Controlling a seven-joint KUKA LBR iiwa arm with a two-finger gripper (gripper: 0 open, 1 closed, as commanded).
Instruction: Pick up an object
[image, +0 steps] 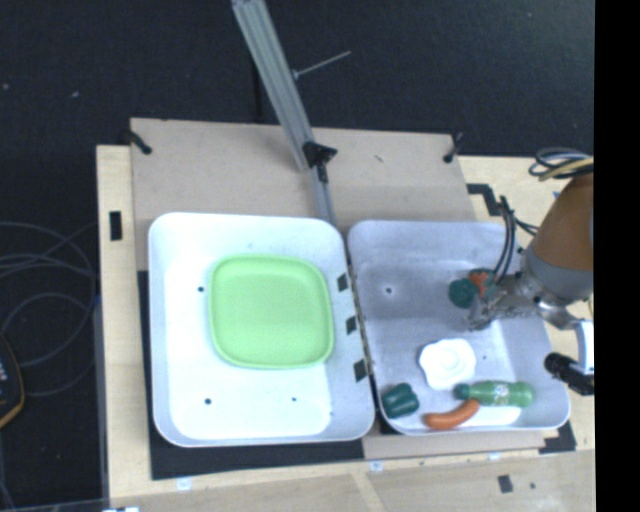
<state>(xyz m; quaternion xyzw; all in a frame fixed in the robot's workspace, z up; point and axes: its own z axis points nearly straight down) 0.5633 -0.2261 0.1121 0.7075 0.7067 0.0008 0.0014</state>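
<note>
Bench top (230, 150) of pale wood, with a tan board laid over its rear half and a dark mat showing under the bins' front and left edges. Floor around the bench is dark; loose cables (40, 270) trail across it at the left.

Left bin (180, 400): shallow, white, rounded corners. It holds one light green square plate (270, 310), lying flat a little above the bin's centre.

Right bin (400, 260): same form, butted against the left bin, with small dark clips along the shared edge. Contents:
- dark teal round object (461, 292), upper middle of the bin, just left of the gripper;
- white lumpy object (446, 362), lower middle;
- green bottle (495, 393) lying on its side, near the front wall, just below and right of the white object;
- orange sausage-shaped item (452, 416), against the front wall, just below the bottle;
- dark green block (399, 400), front left corner.

Metal pole (280, 85): grey, slanting from the top of the view down to a dark clamp at the rear junction of the bins.

Arm (565, 240): grey with orange band, entering from the right over the right bin. Gripper (484, 305) is low in the bin beside the teal object; whether it is open or closed cannot be told, nor whether anything is held.
</note>
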